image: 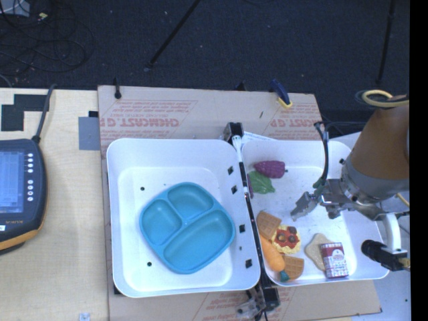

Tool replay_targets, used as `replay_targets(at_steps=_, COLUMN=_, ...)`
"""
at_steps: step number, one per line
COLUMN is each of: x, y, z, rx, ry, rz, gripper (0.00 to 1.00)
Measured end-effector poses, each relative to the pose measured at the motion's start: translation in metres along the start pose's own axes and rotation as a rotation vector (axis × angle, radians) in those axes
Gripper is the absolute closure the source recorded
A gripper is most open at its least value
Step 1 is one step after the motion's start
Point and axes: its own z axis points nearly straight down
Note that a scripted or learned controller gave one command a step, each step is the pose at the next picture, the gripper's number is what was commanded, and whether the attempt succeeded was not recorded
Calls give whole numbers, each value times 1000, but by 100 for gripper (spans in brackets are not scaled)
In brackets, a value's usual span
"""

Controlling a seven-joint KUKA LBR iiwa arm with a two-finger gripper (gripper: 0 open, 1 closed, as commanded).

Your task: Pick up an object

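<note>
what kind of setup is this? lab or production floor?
Most likely a robotics lab bench for pick trials, not production. Two white bins sit on taped-down cardboard, the right one holding toy food such as a purple piece. A teach pendant lies on the bench, and cables trail across the dark floor behind.

Dark carpeted floor (200, 32) lies beyond the bench, crossed by black cables (47, 45). A pale wooden worktop (67, 259) fills the left side.

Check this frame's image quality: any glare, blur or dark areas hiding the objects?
Camera view: even light on both bins; left bin bright, not washed out; blue plate crisp; small items in the right bin soft; gripper slightly blurred; floor behind very dark.
</note>
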Motion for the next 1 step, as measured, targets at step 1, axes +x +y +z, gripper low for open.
replay_targets(at_steps=1, x=19, y=-12, z=92, rx=-7, ry=-3, rz=2, gripper=0)
